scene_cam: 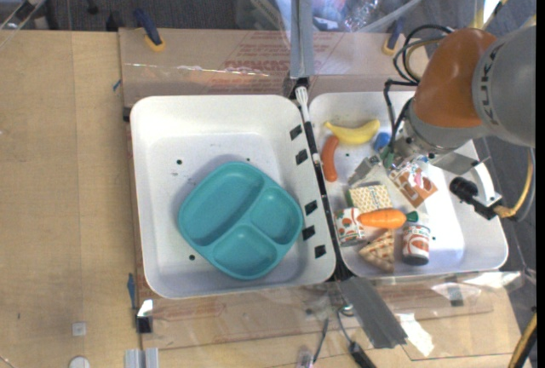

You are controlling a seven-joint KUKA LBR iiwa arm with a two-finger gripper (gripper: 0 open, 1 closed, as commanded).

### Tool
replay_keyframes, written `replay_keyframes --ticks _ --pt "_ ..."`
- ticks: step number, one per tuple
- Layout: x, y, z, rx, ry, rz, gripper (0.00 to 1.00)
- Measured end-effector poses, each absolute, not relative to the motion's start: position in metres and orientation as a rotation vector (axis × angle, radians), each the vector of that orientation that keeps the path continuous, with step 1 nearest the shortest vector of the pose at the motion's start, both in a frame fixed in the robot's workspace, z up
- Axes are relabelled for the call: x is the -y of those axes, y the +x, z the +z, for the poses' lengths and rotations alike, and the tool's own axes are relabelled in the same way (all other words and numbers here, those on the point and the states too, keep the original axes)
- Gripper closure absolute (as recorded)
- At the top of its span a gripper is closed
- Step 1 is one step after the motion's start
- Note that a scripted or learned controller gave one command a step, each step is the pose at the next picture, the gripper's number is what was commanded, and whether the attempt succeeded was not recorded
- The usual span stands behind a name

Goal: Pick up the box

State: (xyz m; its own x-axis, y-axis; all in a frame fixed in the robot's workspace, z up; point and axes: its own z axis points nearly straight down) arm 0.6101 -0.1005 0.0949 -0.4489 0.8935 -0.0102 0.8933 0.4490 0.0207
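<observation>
A small orange-and-white box lies tilted in the right bin, towards its middle right. My gripper hangs low over that bin, right at the box's upper left edge and close against it. The wrist and the orange band hide the gripper's upper part. A second small red-and-white carton sits at the bin's left side.
Around the box lie a banana, a red sausage, a square cracker, a carrot, a pizza slice and a small can. The left bin holds a teal divided plate.
</observation>
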Motion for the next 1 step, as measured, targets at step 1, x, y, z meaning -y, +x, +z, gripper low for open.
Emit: replay_keyframes --ticks 1 --pt "0.1143 0.5754 0.0903 -2.771 1.453 0.011 0.00"
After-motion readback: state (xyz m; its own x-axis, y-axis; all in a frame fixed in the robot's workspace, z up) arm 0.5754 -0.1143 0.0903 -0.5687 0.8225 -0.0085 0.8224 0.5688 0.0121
